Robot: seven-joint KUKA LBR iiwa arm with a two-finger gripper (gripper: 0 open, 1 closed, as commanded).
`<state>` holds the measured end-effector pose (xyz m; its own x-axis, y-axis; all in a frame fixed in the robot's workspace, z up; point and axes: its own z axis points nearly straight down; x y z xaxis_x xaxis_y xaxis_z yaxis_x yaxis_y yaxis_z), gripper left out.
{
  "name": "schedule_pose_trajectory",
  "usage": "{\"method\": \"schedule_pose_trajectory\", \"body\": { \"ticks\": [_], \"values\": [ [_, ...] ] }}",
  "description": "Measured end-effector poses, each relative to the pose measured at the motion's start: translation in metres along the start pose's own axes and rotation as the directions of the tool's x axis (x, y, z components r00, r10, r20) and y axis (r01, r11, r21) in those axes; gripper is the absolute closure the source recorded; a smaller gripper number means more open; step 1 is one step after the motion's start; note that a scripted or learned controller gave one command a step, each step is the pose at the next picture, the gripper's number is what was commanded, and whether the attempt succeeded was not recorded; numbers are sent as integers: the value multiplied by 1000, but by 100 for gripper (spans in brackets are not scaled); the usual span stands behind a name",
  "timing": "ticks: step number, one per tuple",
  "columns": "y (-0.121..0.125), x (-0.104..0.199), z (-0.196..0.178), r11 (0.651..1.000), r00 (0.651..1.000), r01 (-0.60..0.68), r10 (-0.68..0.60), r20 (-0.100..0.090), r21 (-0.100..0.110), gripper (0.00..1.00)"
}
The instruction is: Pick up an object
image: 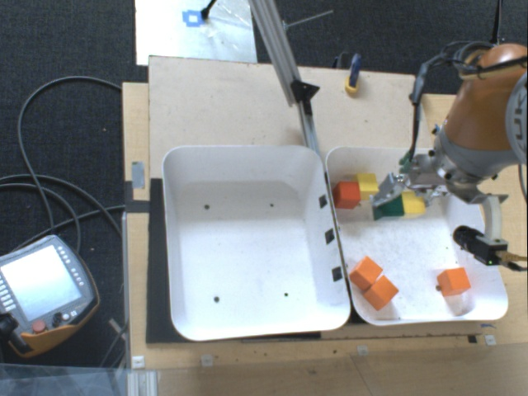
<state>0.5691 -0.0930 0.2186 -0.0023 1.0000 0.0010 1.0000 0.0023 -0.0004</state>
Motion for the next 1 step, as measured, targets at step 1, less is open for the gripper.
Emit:
{"method": "schedule_pose_trajectory", "body": {
  "ticks": [1],
  "values": [
    [53, 11, 127, 1000, 1000, 4, -4, 1, -4, 0]
  ]
}}
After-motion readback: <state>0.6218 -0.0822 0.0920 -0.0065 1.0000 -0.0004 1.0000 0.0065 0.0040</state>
